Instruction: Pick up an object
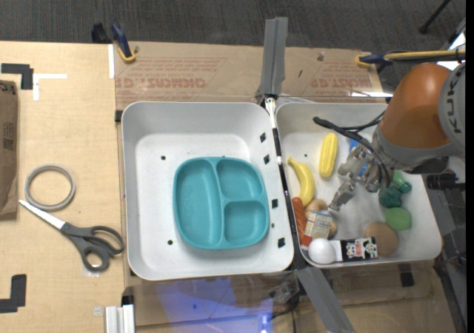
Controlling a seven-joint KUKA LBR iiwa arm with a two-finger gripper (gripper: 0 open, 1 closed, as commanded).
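The right bin (348, 113) holds several toy foods. A yellow corn cob (327, 155) and a banana (301, 177) lie left of centre, with a red sausage (298, 212) and a bread piece (319, 223) nearer the front. A white egg (321, 251), a black-and-white carton (359, 249), a tan ball (380, 237), a green lime (397, 218) and a dark green piece (394, 192) sit along the front and right. My gripper (337, 202) reaches down-left over the bin's middle, just above the bread piece. I see nothing held in it.
The left bin (148, 132) carries a teal divided plate (221, 203). On the bench to the left lie scissors (78, 236), a tape roll (49, 186) and a brown bag (7, 148). The arm's orange band (422, 106) hangs over the right bin's far right side.
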